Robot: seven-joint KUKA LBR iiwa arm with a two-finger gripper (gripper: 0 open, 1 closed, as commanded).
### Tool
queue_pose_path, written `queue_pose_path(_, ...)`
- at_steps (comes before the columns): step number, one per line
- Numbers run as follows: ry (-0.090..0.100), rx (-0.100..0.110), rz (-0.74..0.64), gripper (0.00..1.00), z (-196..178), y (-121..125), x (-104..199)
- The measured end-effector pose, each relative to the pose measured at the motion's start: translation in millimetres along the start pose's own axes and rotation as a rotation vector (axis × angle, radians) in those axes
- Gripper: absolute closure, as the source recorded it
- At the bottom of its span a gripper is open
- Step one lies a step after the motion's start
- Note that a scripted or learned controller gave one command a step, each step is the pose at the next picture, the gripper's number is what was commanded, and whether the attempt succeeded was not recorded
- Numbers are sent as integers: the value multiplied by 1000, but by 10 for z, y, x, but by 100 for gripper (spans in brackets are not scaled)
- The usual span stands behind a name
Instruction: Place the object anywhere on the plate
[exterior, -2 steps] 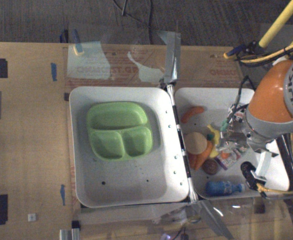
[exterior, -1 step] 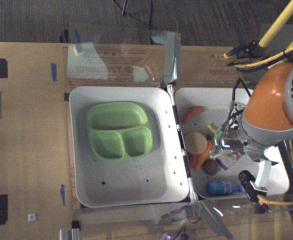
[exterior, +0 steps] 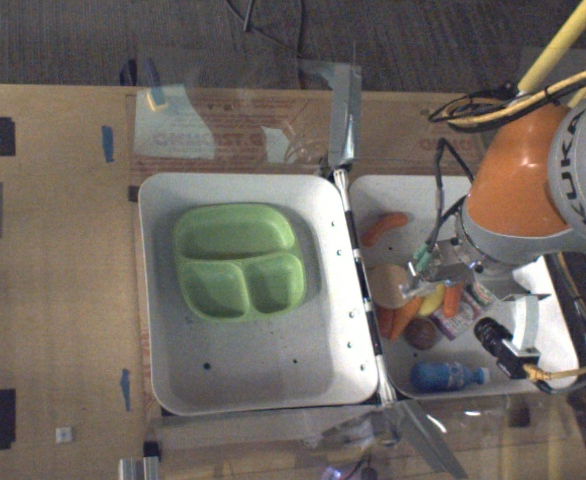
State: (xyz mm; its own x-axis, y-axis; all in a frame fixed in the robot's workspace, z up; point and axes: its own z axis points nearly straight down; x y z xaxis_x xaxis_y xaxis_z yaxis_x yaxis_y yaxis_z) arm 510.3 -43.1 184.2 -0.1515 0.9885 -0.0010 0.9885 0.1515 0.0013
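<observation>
Green three-compartment plate sits in the left bin, toward its upper half, nothing on it. Placing is therefore not yet done.

Right bin carries the clutter: an orange carrot-like piece near its upper left, a pale round item below that, a second orange piece, something yellow, a dark brown lump, and a blue bottle lying on its side along the lower wall. The pieces around the pale item crowd together, several touching.

Arm reaches in from the right, orange band over the right bin; pincer is low in the cluster, just beside the yellow item and the pale one. Its fingertips are lost in the clutter, so I cannot tell their state, nor which item is the target; probably one of the middle pieces.

Judgement: this is the pick stage. The tight packing makes a clean single-item pick doubtful. Carry must then cross the divider between bins to the plate.
</observation>
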Motion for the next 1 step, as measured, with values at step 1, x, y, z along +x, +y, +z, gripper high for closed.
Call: queue_pose_path(1, 0, -2, -184, 100, -482, 745, 130)
